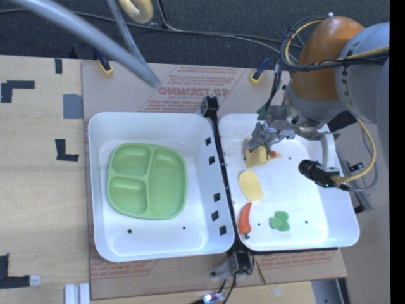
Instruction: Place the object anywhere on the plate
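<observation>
The arm (345,62), grey with an orange band, reached in from the right over the right bin (329,230). Its end effector (261,143) hung low over the far left part of that bin, near the divider (218,176) between the two bins. Directly under it sat a pale yellow wedge (255,158), with a small red-orange bit showing at its right edge. The fingertips stood right at the top of the wedge, but whether they were spread, pressed together, or pinching it could not be told from this angle.

Three other things lay in the same bin. A yellow oval (250,185) sat just below the wedge, near it. An orange carrot-like piece (245,219) lay lower still, close against the bin's left wall. A small green piece (279,220) rested to the right of that, apart from it.

The left bin (101,233) held the green plate (147,180), a three-section tray lying flat in the bin's left half. Nothing lay on the plate. It was well apart from the wedge, with the divider between them.

Both bins sat on a sheet of cardboard (190,84) on the wooden bench (38,189). Black tape marks showed on the bench to the left. A grey pole (76,21) crossed the upper left corner, and cables trailed from the arm on the right.
</observation>
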Robot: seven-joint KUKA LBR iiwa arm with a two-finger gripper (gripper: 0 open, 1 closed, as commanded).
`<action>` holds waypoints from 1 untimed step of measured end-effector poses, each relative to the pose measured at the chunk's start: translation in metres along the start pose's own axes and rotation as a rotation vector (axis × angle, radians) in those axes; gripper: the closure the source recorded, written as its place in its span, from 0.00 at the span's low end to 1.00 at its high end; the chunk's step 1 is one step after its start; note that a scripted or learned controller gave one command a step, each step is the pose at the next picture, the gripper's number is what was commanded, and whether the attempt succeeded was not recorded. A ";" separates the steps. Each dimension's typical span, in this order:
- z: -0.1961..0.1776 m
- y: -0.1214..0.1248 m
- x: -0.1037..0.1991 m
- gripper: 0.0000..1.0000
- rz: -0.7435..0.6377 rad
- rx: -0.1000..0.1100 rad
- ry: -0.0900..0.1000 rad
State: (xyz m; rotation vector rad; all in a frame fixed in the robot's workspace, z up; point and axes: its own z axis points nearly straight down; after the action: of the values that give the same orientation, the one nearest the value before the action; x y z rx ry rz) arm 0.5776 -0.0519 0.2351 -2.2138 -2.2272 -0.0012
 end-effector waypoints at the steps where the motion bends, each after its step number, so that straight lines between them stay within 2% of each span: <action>1: 0.004 0.007 0.060 1.00 0.000 0.001 -0.001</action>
State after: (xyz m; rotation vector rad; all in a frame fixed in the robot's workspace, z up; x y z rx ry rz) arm 0.5841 0.0079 0.2313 -2.2138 -2.2273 0.0012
